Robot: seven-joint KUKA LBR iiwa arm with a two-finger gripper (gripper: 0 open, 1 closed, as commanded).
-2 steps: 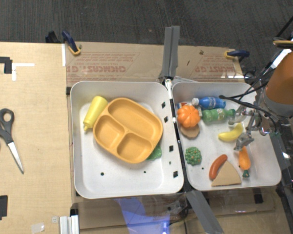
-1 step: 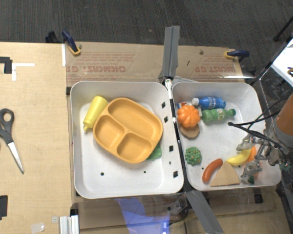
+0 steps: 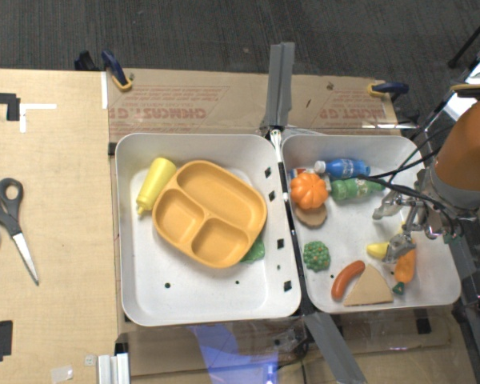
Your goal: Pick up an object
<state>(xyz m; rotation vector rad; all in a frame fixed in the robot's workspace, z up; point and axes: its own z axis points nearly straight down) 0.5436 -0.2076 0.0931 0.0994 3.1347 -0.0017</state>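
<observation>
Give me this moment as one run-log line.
arm: over right bin | gripper: low by carrot, yellow piece | grasp: unconfirmed | left bin: orange tray, untouched

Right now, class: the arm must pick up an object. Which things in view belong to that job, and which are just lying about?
Belongs to the job:
gripper, low in the right bin
carrot and yellow piece beside it
sausage, broccoli, pumpkin

Just lying about:
scissors on the bench
blue clamps on the cardboard
</observation>
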